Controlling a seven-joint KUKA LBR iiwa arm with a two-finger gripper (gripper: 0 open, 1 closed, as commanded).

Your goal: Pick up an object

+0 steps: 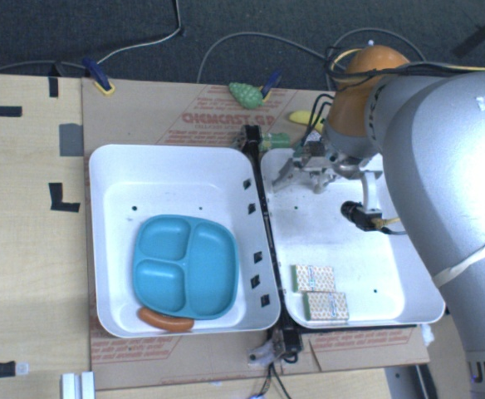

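Note:
My gripper [296, 171] is low over the far left corner of the right bin [392, 306], close to the divider between the bins. Nothing shows under it on the white floor. Two small green-and-white speckled blocks [319, 292] lie side by side near the front of the right bin, well apart from the gripper. In the left bin [114, 173] a blue divided plate [186, 264] lies flat, and an orange sausage [165, 320] rests against its front edge.
The grey arm [442, 165] covers the right bin's far right part. Behind the bins, on the cardboard, lie a green lumpy object [246, 95] and a yellow object [302, 116], with blue clamps [100, 76] and cables nearby.

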